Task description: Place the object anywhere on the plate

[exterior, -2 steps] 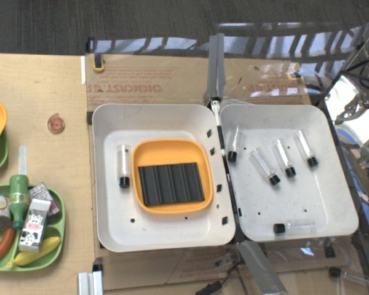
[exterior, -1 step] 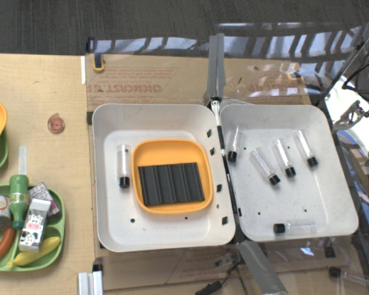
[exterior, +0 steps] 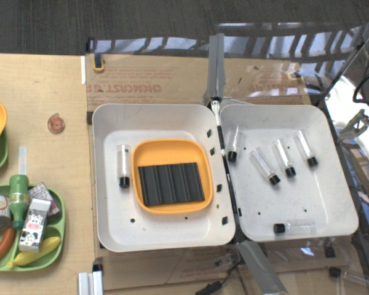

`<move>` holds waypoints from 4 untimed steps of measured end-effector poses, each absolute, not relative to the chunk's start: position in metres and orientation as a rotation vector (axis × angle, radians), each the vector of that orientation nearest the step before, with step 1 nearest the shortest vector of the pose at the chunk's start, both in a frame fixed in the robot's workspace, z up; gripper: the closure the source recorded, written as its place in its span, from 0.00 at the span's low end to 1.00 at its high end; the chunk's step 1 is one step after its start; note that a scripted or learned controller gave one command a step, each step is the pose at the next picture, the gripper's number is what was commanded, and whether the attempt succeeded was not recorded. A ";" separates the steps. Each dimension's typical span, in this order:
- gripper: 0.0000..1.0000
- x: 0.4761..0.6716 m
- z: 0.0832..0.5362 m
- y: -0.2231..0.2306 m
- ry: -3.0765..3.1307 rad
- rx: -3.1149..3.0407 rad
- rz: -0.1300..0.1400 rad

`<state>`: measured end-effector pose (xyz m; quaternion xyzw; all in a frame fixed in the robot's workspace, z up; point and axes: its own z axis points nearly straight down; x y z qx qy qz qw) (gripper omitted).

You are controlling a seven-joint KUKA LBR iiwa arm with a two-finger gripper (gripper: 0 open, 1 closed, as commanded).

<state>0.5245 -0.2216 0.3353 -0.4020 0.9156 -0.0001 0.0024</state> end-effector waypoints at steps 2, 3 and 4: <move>0.00 0.521 0.342 -0.221 2.234 -2.201 0.001; 0.00 0.524 0.364 -0.221 1.965 -2.445 0.003; 0.00 0.525 0.320 -0.216 1.539 -2.734 0.006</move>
